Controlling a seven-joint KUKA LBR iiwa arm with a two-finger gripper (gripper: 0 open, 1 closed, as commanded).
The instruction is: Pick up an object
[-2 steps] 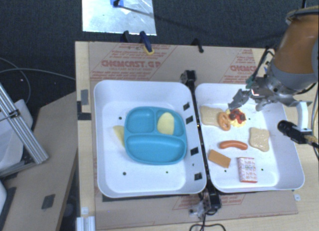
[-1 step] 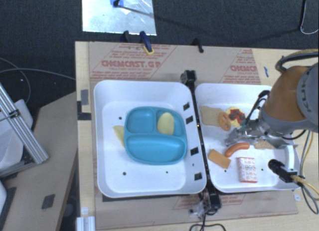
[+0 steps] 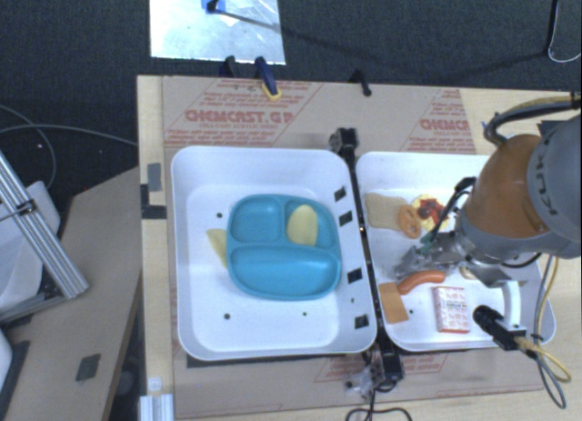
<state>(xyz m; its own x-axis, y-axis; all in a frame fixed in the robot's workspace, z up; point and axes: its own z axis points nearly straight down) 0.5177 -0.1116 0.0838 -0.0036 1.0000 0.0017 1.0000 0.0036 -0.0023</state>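
In the right-hand shallow white bin (image 3: pixel 536 319), the grey arm with its orange band (image 3: pixel 509 196) reaches in from the right, and its two-finger gripper (image 3: pixel 435 251) is lowered just above an orange-red sausage-shaped toy (image 3: pixel 420 279). Whether the claw is open or closed cannot be told from this angle, and nothing is seen between its tips. Just beside the sausage lie a flat tan square piece (image 3: pixel 392 303) at the bin's lower left and a small pink-and-white printed carton (image 3: pixel 451 308) to its right. A pale beige slab (image 3: pixel 386 211) and a yellow-and-red round item (image 3: pixel 420 213) sit near the bin's upper wall. The left-hand white bin (image 3: pixel 195 228) holds a blue divided plastic plate (image 3: pixel 282 251) with a yellow egg-shaped object (image 3: pixel 303 225) in its upper right compartment; a pale yellow wedge (image 3: pixel 217 245) touches the plate's left edge.
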